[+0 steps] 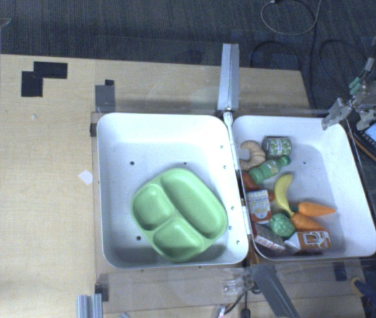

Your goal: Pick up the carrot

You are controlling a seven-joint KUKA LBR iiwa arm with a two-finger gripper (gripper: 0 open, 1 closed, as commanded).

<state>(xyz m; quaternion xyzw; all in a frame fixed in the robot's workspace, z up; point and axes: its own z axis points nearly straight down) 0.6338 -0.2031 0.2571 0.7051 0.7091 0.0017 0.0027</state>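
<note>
Small carton (312, 241): nearest the camera, at the front edge of the right bin (363, 197), well away from the tool and on the bin's opposite end from it.
Carrot (316, 209): lies flat in the right bin, just behind the carton, point aimed toward the bin's outer wall; well short of the tool, untouched.
Green broccoli piece (281, 225): just beside the carrot's thick end, on the side away from the tool.
Banana (282, 191): curved, beside the carrot, further toward the divider.
Green tray (180, 212): three compartments, in the left bin (118, 177), far across from the tool.
Green bottle (267, 171): behind the banana, tilted.
Can (277, 145): at the back of the pile, closest of the items to the tool.
Gripper (347, 109): above the right bin's far outer corner, clear of every item; whether it is open or closed cannot be told.
</note>
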